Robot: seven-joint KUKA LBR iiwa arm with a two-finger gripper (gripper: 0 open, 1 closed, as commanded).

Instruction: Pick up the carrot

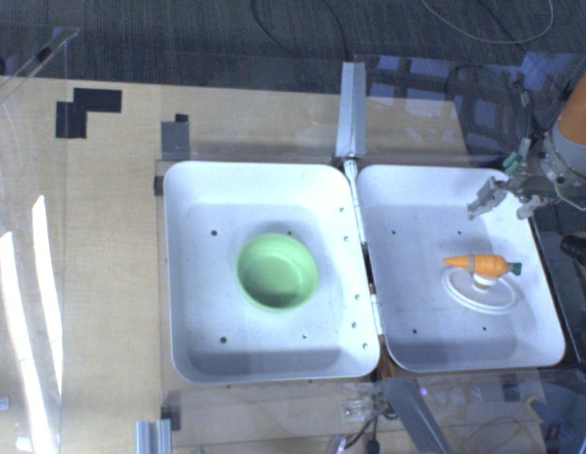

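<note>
Tool (506,200) hovers above carrot (479,265) lying tip-left.

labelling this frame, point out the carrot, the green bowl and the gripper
carrot (475,265), camera view, middle of its orange body
green bowl (277,271), camera view, centre of its hollow
gripper (502,200), camera view, midway between its fingers

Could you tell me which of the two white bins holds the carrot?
The right bin, under the hand: the carrot lies there; the left bin holds a green bowl.
</note>
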